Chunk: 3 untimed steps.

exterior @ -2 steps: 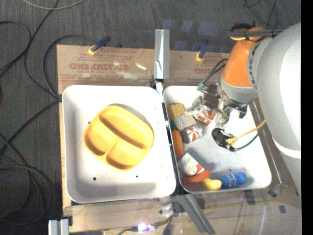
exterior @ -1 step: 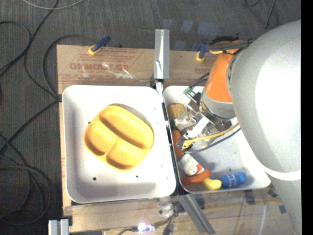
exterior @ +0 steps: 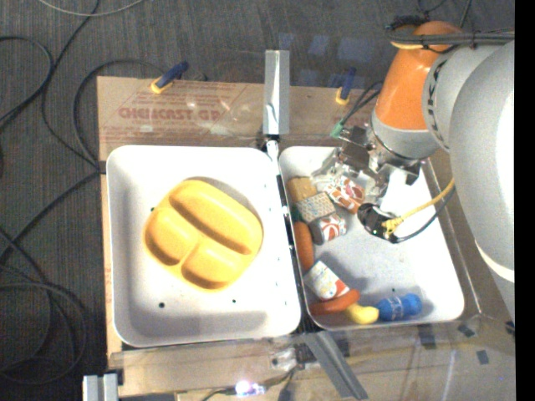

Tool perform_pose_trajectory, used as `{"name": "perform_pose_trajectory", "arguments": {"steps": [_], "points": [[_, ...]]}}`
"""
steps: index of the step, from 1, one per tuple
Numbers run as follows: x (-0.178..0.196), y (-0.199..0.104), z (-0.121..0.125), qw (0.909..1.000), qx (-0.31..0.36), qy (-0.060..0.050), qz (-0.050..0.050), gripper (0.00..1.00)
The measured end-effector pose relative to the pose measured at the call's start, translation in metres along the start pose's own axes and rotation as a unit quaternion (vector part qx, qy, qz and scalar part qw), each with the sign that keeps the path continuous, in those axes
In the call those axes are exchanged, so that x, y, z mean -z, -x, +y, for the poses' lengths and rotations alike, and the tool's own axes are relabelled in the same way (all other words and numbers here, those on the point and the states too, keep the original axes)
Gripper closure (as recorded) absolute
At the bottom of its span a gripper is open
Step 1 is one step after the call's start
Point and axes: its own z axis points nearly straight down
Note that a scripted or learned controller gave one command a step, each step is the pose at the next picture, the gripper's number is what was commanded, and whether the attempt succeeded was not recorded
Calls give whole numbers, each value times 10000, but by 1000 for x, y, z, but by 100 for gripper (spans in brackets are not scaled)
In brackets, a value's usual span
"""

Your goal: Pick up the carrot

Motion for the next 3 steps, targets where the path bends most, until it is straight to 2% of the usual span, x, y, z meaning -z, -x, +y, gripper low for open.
{"name": "perform_pose_trajectory", "arguments": {"steps": [1, 2, 3], "points": [[-42, 4, -11, 9938, 1108, -8, 8, 0], [-42, 2, -95, 9786, 2059, -14, 25, 0], [-42, 52, -86, 9502, 3116, 7, 25, 0]]}}
